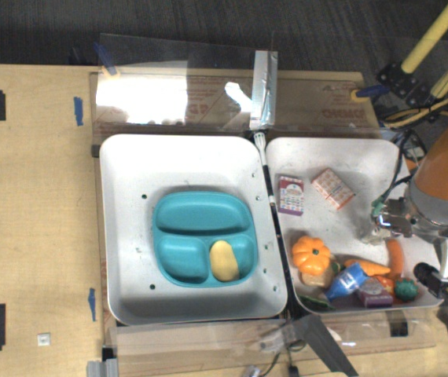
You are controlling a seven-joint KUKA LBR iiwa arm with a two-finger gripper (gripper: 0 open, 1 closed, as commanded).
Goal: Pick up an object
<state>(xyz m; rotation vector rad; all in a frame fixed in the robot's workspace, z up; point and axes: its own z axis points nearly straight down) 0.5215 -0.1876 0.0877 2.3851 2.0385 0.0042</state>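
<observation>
Desk (35,210): a flat tan wooden surface carrying two shallow white bins side by side, with black angle marks and blue tape tabs toward nine o'clock.

Left shallow white plastic bin (122,210): it holds a teal divided plastic tray (200,214) at its centre. A small yellow egg-shaped piece (224,260) lies in the tray's compartment at five o'clock.

Right shallow white plastic bin (361,159): its edge touches the left bin along the middle seam. Loose objects lie in two groups, two near the bin's eleven o'clock and the rest packed along its six o'clock wall.

Grey arm with orange band (444,171): it enters from three o'clock and hangs over the right bin's three o'clock side. The tool (387,220) sits at the arm's nine o'clock end, above bare bin floor; whether it is spread or pressed together cannot be told.

Clear plastic sheet with a silver taped edge (208,93): it lies on the desk at twelve o'clock from the bins.

Objects in the right bin, by size: an orange toy pumpkin (313,256); a pale pink patterned box (332,188), tilted; a small red and white carton (291,195), just beside the box; a blue block (347,281); an orange toy carrot (395,258), just at six o'clock from the tool; a purple piece (376,294); a small green ball (405,290).
</observation>
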